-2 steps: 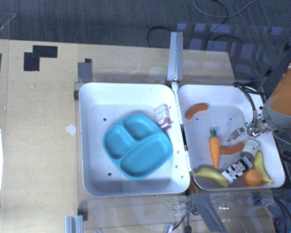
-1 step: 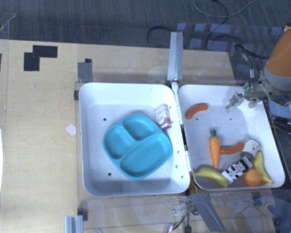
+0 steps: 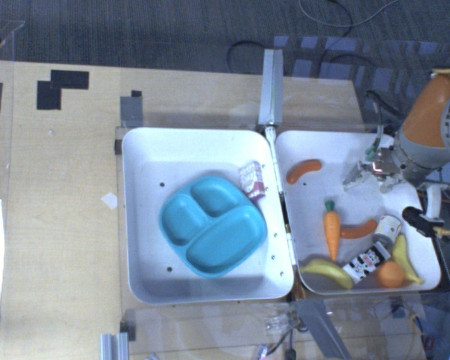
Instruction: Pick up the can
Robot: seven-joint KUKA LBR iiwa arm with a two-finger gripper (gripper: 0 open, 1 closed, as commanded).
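Overhead: two shallow white bins [image 3: 135, 201] are seen side by side.
Gripper: the grey two-finger gripper [image 3: 371, 172] is held over the right bin's upper part, jaws parted and nothing between them.
Can: the small red-and-white crumpled can [image 3: 252, 180] lies in the left bin, touching the blue divided plastic plate [image 3: 214, 225].
Risk: a descent from here would likely close on nothing, the can being well apart.

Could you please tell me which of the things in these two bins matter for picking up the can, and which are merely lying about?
For the job:
can, lying in the left bin
hand, over the right bin

Lying about:
blue plate
carrot
two sausages
two bananas
orange
bottle
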